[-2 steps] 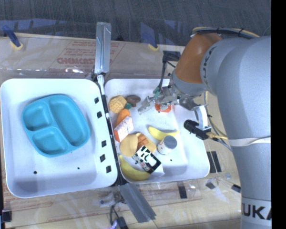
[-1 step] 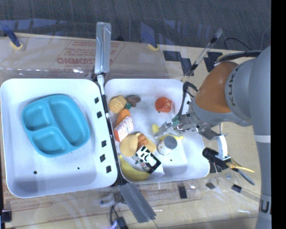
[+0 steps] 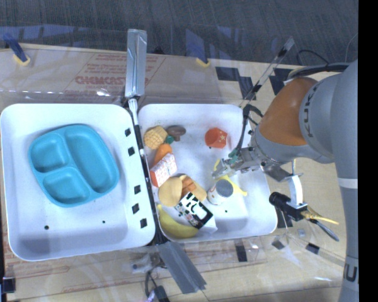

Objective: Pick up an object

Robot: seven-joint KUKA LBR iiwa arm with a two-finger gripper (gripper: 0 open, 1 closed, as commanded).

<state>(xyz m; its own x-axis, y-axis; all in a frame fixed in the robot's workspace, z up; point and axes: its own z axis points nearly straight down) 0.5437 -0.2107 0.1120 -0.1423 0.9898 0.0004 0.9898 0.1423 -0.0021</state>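
The arm (image 3: 340, 124) was grey, smooth and rounded, with a broad orange band (image 3: 283, 115) above the wrist. Dark lettering marked the grey casing. A thin black cable (image 3: 244, 128) ran alongside the wrist.

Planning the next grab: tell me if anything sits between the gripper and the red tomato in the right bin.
Nothing visible does. The gripper hangs low in the right bin, and the red tomato lies just up-left of it, with bare white floor between them. The small bottle sits on the gripper's other side.
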